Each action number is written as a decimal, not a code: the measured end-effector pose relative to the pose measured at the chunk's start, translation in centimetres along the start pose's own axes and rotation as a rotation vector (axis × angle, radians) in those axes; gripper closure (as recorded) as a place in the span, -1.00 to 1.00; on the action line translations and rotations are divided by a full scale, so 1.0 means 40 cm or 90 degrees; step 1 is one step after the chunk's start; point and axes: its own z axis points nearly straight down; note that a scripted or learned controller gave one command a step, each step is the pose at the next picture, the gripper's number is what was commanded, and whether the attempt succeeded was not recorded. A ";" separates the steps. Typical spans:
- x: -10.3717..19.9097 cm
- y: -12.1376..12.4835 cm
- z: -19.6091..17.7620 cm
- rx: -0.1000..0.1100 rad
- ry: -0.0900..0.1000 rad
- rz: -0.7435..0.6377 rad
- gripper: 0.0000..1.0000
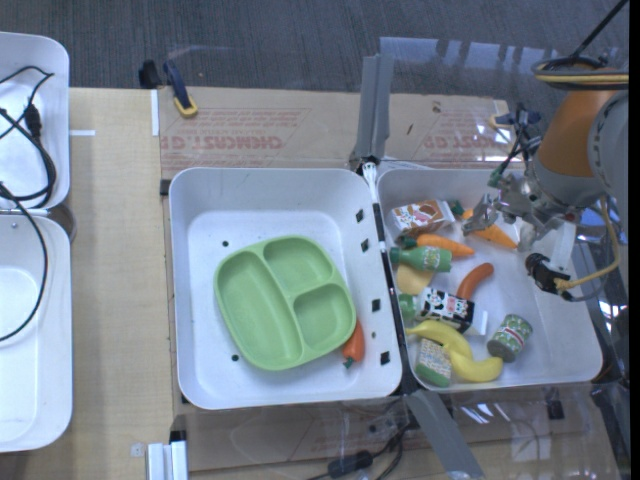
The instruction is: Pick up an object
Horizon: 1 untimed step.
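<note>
My gripper (503,216) hangs low over the far right part of the right bin (556,366). An orange wedge-shaped piece (496,235) lies right beneath it, touching or nearly touching it. Just to the left lie an orange carrot (446,241), a red and white carton (420,214) and a green bottle (424,258). A red-orange pepper (476,278) sits in the middle of the bin. Nearer the front are a black and white milk carton (447,309), a yellow banana (466,354) and a green can (510,336).
The left bin (183,268) holds a green divided plate (287,301) with a small carrot (353,343) at its right edge. The arm's orange band (575,133) and cables rise over the right bin's far right corner. A white sink unit (25,238) stands at the far left.
</note>
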 end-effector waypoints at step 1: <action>0.020 -0.056 0.002 0.001 0.000 0.122 -1.00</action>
